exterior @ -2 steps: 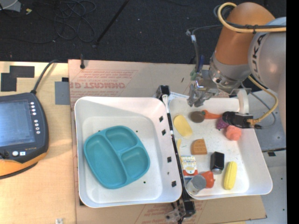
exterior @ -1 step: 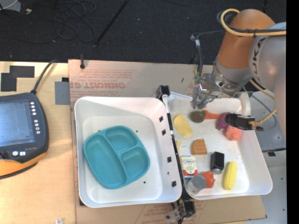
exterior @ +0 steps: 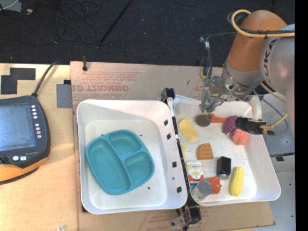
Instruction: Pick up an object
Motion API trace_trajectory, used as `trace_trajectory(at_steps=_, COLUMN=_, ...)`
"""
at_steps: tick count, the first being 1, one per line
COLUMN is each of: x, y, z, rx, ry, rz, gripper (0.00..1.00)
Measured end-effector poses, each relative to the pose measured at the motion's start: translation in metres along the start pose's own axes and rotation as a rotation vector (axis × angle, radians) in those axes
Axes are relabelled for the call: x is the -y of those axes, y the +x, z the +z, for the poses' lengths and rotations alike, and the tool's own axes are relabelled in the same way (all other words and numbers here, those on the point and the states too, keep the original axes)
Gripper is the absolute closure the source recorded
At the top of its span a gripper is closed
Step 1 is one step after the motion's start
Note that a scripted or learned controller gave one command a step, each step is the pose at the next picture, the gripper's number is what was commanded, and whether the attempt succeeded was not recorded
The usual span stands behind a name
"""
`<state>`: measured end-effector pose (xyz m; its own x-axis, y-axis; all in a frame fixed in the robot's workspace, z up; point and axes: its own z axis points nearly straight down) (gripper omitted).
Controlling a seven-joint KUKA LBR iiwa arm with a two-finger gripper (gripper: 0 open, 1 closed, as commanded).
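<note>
The arm (exterior: 252,37) comes in from the right and its gripper (exterior: 210,106) hangs over the far end of the right bin (exterior: 262,170), pointing down. Whether the gripper is spread or closed cannot be told from this angle, and nothing can be seen held in it.

Every loose thing lies in the right bin. Just below the gripper tip sits a small round brown piece (exterior: 203,120), with an orange carrot (exterior: 219,119) touching its right side. Right of the carrot is a purple bunch of grapes (exterior: 230,124), and a pink lump (exterior: 240,137) lies against the lower side of the grapes. A pale yellow oval piece (exterior: 187,129) rests near the bin's left wall, and a brown waffle-like square (exterior: 205,151) lies just below it. Nearer the front are a black block (exterior: 224,166), a yellow corn cob (exterior: 236,180) beside it on the right, and a small printed carton (exterior: 194,171) along the left wall. A grey can (exterior: 203,189) lies at the front edge, touching a red piece (exterior: 214,184).

The left bin (exterior: 96,114) holds a teal divided plate (exterior: 120,161), lying flat. Both bins sit side by side on the table (exterior: 53,177), and a handheld screen (exterior: 19,129) rests well apart at the left edge
</note>
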<state>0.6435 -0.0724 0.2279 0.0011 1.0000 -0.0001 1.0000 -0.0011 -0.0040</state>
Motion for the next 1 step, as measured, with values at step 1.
trace_trajectory(at_steps=1, x=0.0231, y=-0.0241, z=-0.0160, rx=0.000, ry=-0.001, rz=0.001, gripper=1.00)
